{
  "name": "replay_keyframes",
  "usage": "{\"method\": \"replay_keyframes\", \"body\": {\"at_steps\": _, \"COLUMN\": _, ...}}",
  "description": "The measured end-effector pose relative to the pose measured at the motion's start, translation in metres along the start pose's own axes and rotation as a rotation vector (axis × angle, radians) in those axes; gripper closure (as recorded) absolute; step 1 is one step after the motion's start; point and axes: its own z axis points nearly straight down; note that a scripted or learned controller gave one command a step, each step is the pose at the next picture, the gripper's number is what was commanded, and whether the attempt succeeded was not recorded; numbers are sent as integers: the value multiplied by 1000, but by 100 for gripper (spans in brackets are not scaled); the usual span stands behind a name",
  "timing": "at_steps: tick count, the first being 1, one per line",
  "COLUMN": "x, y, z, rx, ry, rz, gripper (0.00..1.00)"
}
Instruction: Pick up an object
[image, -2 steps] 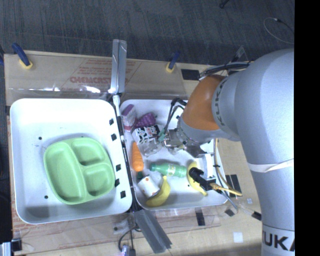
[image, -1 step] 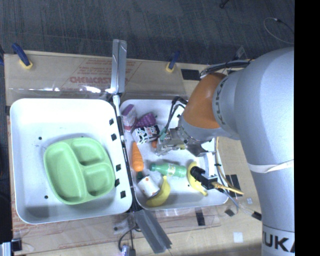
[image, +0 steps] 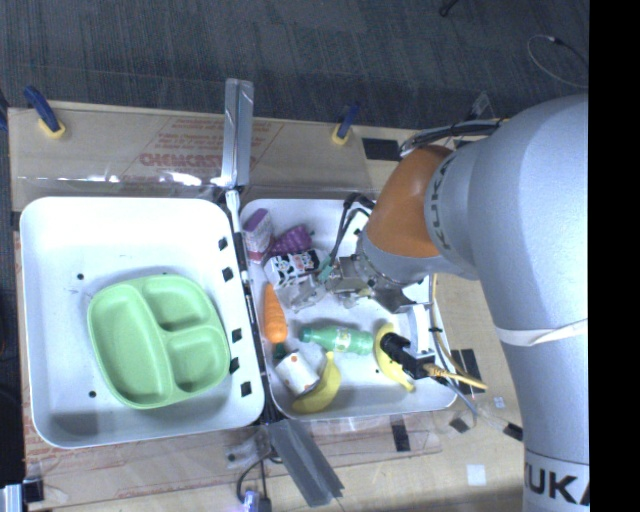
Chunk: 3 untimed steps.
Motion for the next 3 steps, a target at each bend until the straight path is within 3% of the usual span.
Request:
{"method": "replay_keyframes", "body": {"at_steps": 1, "x": -12, "y": 4, "z": 3, "rx": -7, "ry": -1, "rz": 125, "gripper": 0}}
{"method": "replay_keyframes", "body": {"at_steps": 2, "x": -26, "y": 75, "z": 12, "rx": 84, "ry": 16, "rz": 30, "gripper": 0}}
{"method": "replay_keyframes", "body": {"at_steps": 3, "x": -22, "y": 76, "z": 5, "rx": 87, "ry": 18, "rz": 22, "gripper": 100}}
